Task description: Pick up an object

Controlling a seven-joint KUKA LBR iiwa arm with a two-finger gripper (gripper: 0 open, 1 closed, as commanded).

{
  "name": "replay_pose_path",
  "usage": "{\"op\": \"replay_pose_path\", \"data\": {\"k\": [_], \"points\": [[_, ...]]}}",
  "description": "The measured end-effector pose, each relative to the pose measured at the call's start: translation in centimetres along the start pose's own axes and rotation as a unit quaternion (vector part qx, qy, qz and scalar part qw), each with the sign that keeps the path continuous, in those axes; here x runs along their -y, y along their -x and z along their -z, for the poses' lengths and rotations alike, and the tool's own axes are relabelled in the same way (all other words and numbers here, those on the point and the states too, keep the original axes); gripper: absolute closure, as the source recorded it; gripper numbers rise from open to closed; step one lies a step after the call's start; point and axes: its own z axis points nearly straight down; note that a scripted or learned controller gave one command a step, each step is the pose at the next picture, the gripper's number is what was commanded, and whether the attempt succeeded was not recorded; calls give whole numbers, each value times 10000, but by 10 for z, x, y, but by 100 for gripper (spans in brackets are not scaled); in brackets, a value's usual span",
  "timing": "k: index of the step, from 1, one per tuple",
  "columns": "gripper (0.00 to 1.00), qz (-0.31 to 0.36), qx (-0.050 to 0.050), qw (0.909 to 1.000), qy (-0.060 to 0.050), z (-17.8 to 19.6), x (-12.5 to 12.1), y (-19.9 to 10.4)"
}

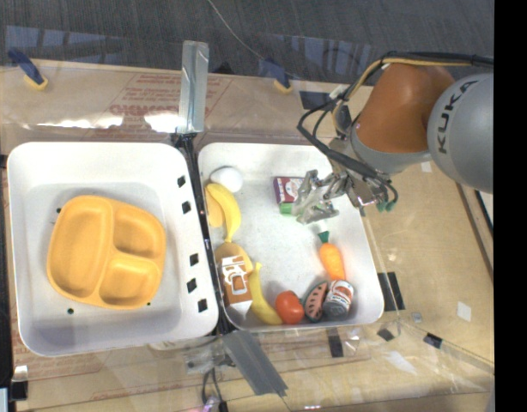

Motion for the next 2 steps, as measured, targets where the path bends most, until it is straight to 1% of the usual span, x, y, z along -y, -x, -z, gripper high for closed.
{"op": "replay_pose_path", "data": {"k": [1,2], "points": [[0,-2,43,10000,-30,6,2,2],[0,1056,116,9943,-78,-50,-26,-109]]}}
